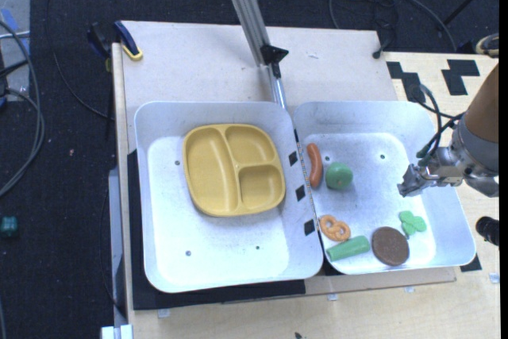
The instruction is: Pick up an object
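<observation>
Green leafy piece (412,223) just below hand (412,184), apart.

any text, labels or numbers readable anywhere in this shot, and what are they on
None can be read.
The black square patterns on the bench at upper right are markers, not letters or numbers.
The small black tabs along the divider between the two bins carry no legible print.
The yellow plate, hot dog, pretzel and brown disc show no labels.
The claw bears no readable marking.
</observation>
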Tool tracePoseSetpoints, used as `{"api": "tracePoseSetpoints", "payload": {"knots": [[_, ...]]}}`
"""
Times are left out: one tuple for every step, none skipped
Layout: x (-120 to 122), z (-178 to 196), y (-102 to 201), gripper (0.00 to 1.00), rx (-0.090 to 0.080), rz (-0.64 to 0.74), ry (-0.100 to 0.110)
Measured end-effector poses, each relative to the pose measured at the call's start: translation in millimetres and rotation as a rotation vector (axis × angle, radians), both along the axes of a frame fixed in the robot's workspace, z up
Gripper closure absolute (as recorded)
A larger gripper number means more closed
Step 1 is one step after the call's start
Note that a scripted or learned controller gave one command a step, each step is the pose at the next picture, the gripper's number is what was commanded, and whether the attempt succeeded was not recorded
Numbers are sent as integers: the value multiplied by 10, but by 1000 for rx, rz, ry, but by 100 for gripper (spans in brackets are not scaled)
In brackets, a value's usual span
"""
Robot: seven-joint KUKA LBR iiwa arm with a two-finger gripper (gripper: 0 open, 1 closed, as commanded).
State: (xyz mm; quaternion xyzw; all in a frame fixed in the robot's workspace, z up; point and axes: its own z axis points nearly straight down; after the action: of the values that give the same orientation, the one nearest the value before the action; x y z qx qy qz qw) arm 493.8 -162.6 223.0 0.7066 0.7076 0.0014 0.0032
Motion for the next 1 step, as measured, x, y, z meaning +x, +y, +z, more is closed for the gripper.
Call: {"api": "tracePoseSetpoints", "payload": {"knots": [[14,507,-3,100,0,1,0]]}}
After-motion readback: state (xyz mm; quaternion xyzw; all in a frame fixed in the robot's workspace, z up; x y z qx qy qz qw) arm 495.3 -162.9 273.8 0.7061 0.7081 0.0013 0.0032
